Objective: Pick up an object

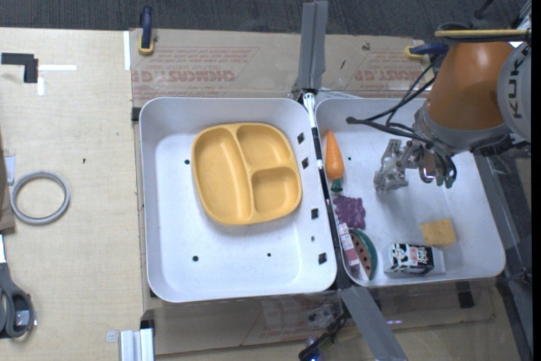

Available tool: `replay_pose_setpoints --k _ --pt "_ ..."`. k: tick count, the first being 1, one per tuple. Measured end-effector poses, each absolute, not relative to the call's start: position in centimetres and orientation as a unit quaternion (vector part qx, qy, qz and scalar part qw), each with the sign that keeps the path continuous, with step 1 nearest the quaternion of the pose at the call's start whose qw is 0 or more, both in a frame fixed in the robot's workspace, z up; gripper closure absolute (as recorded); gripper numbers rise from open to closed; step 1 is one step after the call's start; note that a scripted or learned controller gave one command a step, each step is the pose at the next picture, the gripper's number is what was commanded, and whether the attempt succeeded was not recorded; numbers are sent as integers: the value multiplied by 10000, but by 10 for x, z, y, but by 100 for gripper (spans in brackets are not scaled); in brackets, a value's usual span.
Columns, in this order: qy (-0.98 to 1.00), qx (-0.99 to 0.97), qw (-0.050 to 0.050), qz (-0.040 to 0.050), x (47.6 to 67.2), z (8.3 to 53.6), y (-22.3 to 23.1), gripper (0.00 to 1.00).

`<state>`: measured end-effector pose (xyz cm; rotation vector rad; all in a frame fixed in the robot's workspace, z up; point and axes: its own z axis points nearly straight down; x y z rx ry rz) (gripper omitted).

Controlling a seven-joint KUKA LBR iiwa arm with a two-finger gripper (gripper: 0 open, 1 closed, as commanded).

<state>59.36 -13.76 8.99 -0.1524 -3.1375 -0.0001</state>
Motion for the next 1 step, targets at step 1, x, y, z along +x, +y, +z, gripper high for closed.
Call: replay_pose_setpoints --k 1 --pt "-9917 -1288 10 -4 570 89 -98 100"
